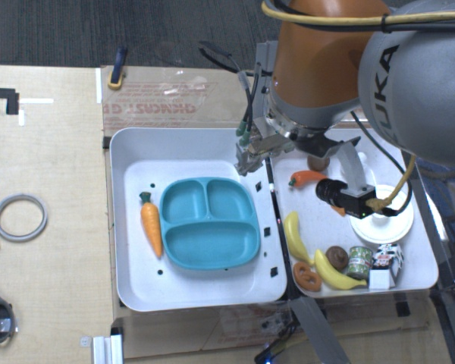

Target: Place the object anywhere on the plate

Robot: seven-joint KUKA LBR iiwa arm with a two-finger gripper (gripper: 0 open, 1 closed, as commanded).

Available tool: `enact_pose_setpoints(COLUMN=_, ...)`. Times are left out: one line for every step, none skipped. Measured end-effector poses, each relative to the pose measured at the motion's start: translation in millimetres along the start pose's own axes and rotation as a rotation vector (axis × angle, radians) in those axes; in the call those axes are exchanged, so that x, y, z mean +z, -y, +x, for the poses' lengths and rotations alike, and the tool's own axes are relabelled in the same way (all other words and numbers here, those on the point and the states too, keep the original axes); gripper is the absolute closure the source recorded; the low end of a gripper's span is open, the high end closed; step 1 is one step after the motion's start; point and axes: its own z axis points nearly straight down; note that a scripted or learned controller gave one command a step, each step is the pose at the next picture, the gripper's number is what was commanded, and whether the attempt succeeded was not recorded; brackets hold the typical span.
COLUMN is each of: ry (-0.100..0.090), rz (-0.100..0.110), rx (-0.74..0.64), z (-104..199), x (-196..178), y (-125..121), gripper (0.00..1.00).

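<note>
A blue divided plate (210, 224) lies in the middle of the left bin (129, 203). An orange carrot (151, 224) with a green top lies in that bin just left of the plate, apart from its rim. My gripper (249, 156) hangs over the back right corner of the left bin, close to the wall between the two bins and above the plate's far right corner. Nothing shows under it or in it. The big grey and orange arm hides the back of the right bin.
The right bin (421, 268) holds a red chili (307, 177), two bananas (294, 236), a brown round fruit (336, 257), a pretzel-like piece (307, 277), a small can (359, 262) and a white dish (383, 224). A grey ring (19, 217) lies on the bench at left.
</note>
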Motion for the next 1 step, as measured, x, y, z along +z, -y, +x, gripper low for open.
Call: enact_pose_setpoints(ry=0.000, rz=0.000, rx=-0.203, z=52.0, x=-27.6, y=37.6, gripper=1.00)
